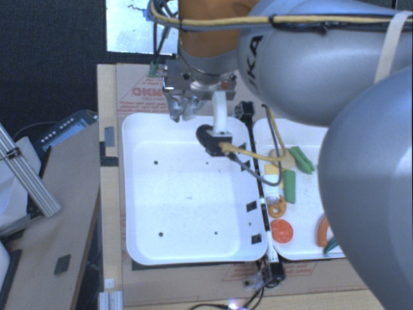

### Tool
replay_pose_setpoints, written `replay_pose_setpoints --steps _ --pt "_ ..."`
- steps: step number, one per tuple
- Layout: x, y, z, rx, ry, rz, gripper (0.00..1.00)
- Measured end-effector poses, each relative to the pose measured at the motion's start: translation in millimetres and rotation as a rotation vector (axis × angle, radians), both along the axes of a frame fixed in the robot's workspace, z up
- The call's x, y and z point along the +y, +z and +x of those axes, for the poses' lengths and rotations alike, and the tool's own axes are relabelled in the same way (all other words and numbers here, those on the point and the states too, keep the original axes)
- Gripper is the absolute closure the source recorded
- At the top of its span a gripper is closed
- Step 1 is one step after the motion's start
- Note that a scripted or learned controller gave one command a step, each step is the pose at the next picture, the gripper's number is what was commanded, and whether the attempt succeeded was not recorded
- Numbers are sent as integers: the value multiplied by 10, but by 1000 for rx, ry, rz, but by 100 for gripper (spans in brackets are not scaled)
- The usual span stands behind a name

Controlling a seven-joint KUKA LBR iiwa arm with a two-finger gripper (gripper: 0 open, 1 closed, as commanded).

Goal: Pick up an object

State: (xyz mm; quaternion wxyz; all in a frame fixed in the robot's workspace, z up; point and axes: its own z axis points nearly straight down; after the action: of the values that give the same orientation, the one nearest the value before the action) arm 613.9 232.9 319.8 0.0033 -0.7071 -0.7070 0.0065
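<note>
Here, I see gripper (182, 108) above left bin (142, 173) far rim; finger state unclear; toys (290, 185) crowd right bin (303, 250), my likely source.

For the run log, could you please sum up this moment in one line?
arm: over left bin | tool: at its far edge | toys: right bin, carrot, red disc

The left bin (187, 199) offers a wide bare floor; toys crowd the right bin (303, 247), partly under the arm (322, 63).
</note>
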Motion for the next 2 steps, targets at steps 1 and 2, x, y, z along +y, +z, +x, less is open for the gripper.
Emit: replay_pose_setpoints --steps 1,2 --pt "16 1589 262 -33 6 11 100" --pt "12 1497 556 -18 2 5 100"
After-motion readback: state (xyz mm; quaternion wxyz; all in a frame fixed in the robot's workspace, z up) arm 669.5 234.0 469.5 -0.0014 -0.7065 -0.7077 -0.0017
